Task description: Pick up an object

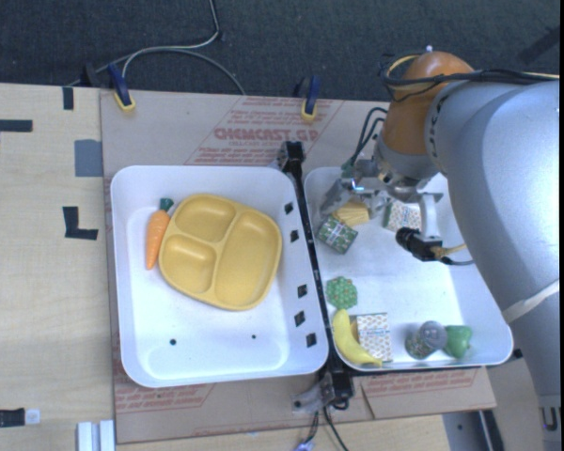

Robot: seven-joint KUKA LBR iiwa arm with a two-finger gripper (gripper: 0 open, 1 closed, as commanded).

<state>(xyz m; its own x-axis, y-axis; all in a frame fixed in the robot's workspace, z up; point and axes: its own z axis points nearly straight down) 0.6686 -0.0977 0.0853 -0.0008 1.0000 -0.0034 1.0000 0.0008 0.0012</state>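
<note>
Hand point(350, 195) sits low in the right bin's point(470, 294) far-left corner, above a green patterned block point(337, 234) and a yellow piece point(352, 216); we cannot tell its state, as the arm point(489, 158) masks much of it. Nearer in that bin we note open white floor, then a banana point(351, 340), a card point(373, 334) and green items along the near rim.

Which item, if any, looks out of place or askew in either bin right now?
Nothing looks spilled or broken. The yellow divided plate sits turned at an angle in the left bin, with the toy carrot against its left edge. In the right bin, the banana lies against the dividing wall.
</note>
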